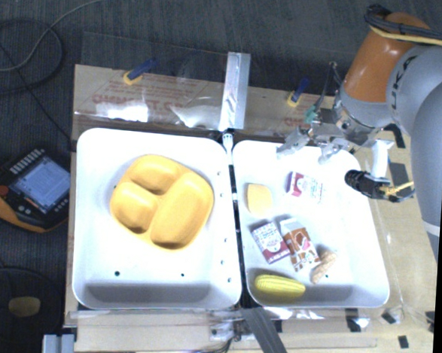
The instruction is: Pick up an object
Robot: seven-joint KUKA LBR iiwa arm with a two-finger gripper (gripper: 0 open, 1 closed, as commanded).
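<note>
Hovering with gripper (311, 145) fingers spread wide and holding nothing, over the right bin's (368, 227) far edge; lying just beyond, a small carton (305, 185), then a yellow block (259, 199) nearer the bin's left edge.

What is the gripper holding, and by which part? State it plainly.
Nothing. The gripper hangs over the right bin's far edge with no object between its fingers.
</note>
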